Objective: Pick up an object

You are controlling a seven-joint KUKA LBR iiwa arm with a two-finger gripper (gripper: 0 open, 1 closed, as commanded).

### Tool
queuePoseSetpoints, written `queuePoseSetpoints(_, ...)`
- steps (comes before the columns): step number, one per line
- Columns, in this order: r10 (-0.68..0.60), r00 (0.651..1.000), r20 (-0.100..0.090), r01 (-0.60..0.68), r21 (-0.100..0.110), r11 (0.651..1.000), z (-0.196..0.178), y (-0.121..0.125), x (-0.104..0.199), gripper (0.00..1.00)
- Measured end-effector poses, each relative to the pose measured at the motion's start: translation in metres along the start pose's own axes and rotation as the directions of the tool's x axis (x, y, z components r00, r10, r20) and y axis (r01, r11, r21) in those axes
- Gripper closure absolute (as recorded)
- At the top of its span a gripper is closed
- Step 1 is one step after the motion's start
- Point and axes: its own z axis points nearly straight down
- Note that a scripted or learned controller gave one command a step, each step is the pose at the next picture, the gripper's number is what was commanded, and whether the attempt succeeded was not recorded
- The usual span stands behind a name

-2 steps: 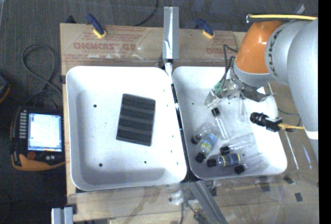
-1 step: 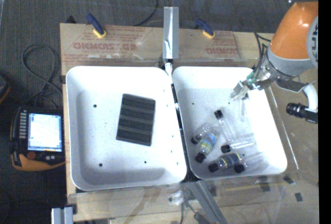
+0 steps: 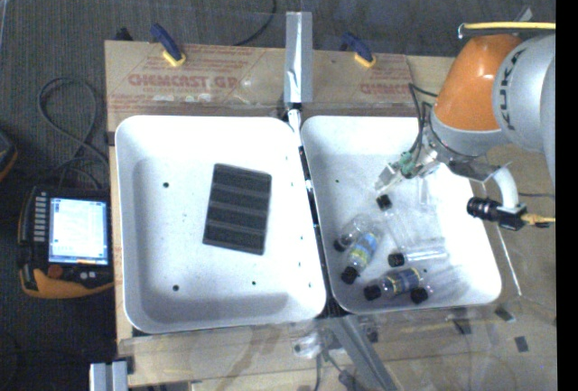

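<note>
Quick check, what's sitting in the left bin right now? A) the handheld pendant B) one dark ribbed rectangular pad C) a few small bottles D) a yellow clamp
B: the left bin holds a single dark ribbed rectangular pad lying flat near its middle, while the small bottles lie in the right bin.

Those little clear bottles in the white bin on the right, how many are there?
3 that I can make out: one bottle with a blue label near the bin's left side, one at the front edge, and a clear one between them toward the right. The arm may hide others.
</note>
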Motion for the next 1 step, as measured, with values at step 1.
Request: queuePoseSetpoints(1,-0.11,0.994,0.004,0.11,-0.002,0.994,-0.0892,-0.0195,-0.0679,0.0)
